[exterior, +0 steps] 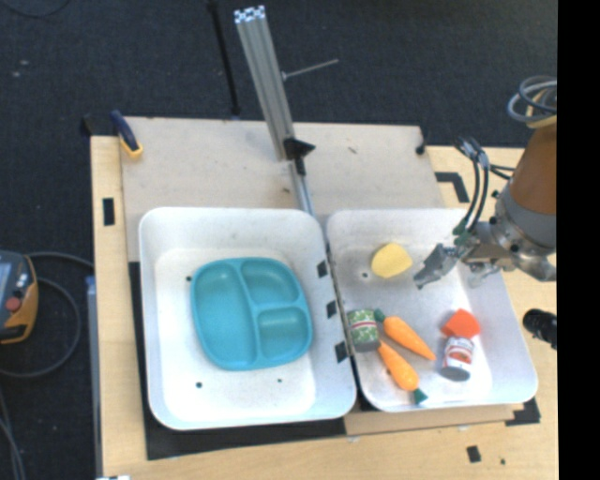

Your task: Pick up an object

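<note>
In the right bin (pixel 497 375), the gripper (pixel 433 270) hangs with its jaws narrowly parted, holding nothing. The lemon (pixel 391 260) lies just beside it at nine o'clock; two carrots (pixel 409 337) lie toward six.

Teal divided plate (pixel 251 312) in left bin (pixel 159 234); aluminium bar (pixel 270 89) behind.

No word, brand or number can be read anywhere. The small can (pixel 364 329) in the right bin (pixel 518 361) carries a printed label, too blurred to make out. The orange-capped bottle (pixel 458 346) has a label with red marking, also unreadable. A checkered marker (pixel 248 14) tops the metal post (pixel 272 89), bearing no text
</note>
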### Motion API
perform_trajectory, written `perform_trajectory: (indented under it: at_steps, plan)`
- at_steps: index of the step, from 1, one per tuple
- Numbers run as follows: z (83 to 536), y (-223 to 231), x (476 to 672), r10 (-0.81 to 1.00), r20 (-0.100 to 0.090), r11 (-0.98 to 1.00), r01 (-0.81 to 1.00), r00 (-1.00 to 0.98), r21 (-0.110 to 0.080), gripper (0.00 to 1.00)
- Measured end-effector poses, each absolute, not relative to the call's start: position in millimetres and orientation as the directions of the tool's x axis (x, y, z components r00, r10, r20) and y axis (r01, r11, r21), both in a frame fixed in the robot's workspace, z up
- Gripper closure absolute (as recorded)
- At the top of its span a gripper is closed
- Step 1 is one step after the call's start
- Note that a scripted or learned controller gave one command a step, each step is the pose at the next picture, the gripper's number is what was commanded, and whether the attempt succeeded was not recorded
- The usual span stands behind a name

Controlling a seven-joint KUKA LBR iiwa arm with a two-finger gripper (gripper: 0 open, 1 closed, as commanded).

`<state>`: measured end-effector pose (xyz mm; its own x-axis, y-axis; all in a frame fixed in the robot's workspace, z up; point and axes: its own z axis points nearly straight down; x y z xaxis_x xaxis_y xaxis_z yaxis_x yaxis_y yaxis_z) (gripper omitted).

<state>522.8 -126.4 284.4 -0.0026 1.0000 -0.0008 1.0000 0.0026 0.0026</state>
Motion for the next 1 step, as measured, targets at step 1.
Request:
perform_trajectory:
  at_steps: [1]
  plan:
    - [240.0, -124.4, 528.6, 1.0, -0.001, 0.0, 1.0, 0.0, -0.002, 0.0]
